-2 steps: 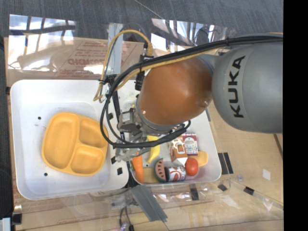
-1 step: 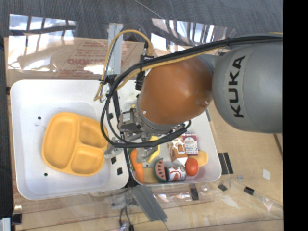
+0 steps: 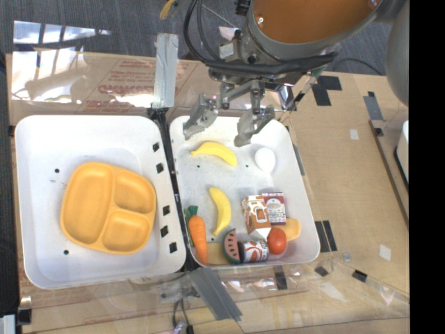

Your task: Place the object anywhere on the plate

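Observation:
A yellow three-compartment plate (image 3: 108, 206) lies in the left bin (image 3: 42, 145). My gripper (image 3: 221, 125) hangs over the far end of the right bin (image 3: 295, 155), its two fingers spread open with nothing between them. Just below the fingers lies a yellow banana (image 3: 215, 152). A second banana (image 3: 221, 209) lies lengthwise in the middle of that bin. A white egg (image 3: 265, 158) rests to the right of the fingertips.
The near end of the right bin holds a carrot (image 3: 198, 238), a watermelon slice (image 3: 231, 246), a small can (image 3: 254, 250), a tomato (image 3: 277, 241), an orange piece (image 3: 293, 228) and a small carton (image 3: 264, 211). Cables hang behind the arm.

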